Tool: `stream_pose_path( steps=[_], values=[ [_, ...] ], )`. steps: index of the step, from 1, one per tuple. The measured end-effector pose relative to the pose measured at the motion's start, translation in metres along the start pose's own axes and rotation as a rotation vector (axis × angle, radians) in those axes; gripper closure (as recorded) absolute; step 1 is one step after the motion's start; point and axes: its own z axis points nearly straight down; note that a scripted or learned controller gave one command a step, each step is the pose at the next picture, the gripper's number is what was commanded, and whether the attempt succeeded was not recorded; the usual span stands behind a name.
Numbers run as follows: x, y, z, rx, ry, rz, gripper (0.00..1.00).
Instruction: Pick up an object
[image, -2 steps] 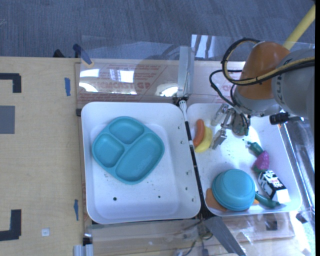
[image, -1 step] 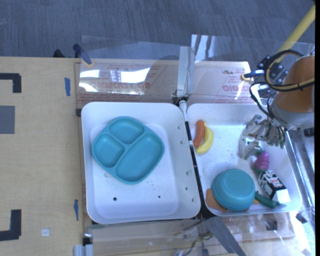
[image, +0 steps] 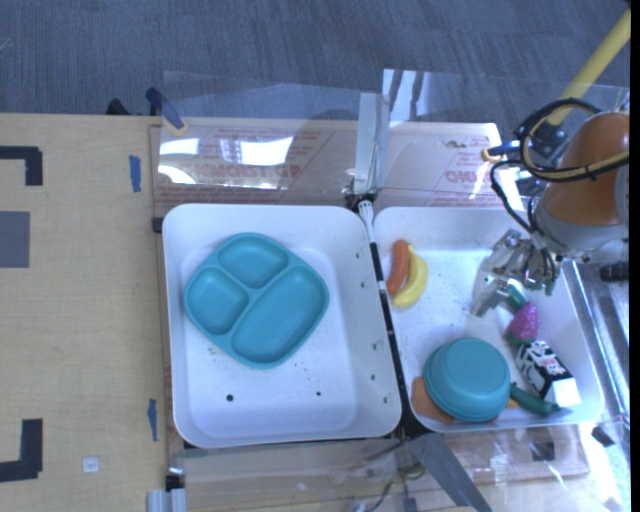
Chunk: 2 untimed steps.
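- Clearly, the arm (image: 585, 180) reaches in from the right so that its end effector (image: 505, 285) hangs low over the right bin (image: 450, 225), where all the loose items lie.
- Whether the end effector's prongs stand apart or together I cannot tell; the metal parts blur together, and nothing can be seen clamped between them.
- Just below it lie a small green piece (image: 515, 296) and a purple toy (image: 522, 322). These look like the likeliest targets, being the nearest things to it.
- That purple toy lies with its long axis running roughly up and down the view, tilted a little, its narrower end toward the end effector.
- Further along the bin's right side sits a black-and-white toy (image: 545, 368), with a green stick-like item (image: 532, 402) beside it, lying on a slant toward the bin's near corner.
- An upturned teal bowl (image: 467, 378) takes up the near middle of the right bin, partly covering something orange (image: 425, 402) at its left edge.
- Against the divider, well apart from the end effector, an orange carrot-like piece (image: 399, 264) and a yellow banana (image: 412, 283) lie touching, both lengthwise up the view.
- On the left, the other bin (image: 200, 400) holds only a teal divided plate (image: 256, 297), lying flat and out of the way of this try.
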Motion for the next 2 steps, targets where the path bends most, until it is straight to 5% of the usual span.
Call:
stream_pose_path(
  steps=[1,2],
  values=[
    [0.064,0.073,-0.002,-0.003,-0.004,-0.213,0.0],
    [0.122,0.009,-0.002,-0.004,-0.004,-0.078,0.0]
  ],
)
